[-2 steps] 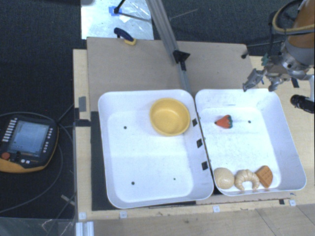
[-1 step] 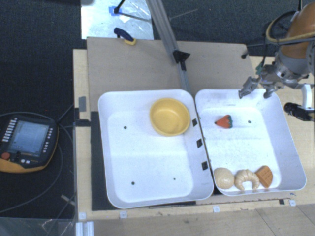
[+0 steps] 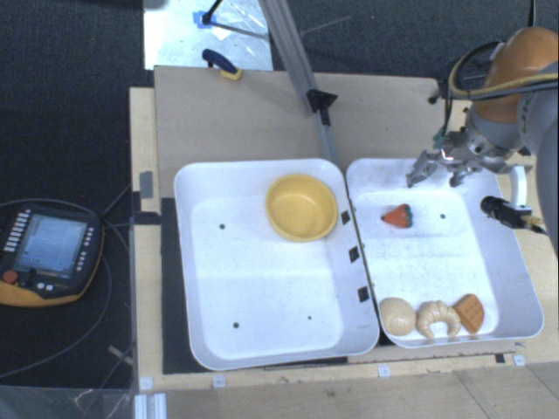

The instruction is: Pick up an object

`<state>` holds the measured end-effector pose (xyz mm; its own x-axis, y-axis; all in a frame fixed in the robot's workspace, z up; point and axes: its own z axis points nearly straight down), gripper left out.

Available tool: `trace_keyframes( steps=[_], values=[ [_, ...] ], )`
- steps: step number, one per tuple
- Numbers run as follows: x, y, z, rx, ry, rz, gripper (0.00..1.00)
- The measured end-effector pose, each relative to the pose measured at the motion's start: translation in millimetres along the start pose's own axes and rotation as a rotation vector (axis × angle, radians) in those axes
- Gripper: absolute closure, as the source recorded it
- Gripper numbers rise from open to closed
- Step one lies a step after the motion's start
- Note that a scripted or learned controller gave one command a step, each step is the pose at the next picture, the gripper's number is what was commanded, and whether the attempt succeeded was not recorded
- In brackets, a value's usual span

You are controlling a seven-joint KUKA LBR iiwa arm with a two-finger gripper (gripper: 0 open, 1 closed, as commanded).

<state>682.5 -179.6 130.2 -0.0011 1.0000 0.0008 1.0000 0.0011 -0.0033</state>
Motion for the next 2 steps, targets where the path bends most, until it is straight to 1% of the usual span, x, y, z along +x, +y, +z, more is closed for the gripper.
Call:
trace_keyframes(
  steps=[1,2],
  values=[
    [0,0,42,-0.002,0.0,0.0,0.0],
    [0,1,28,-0.006,-0.002,-0.001,1.0]
  ],
)
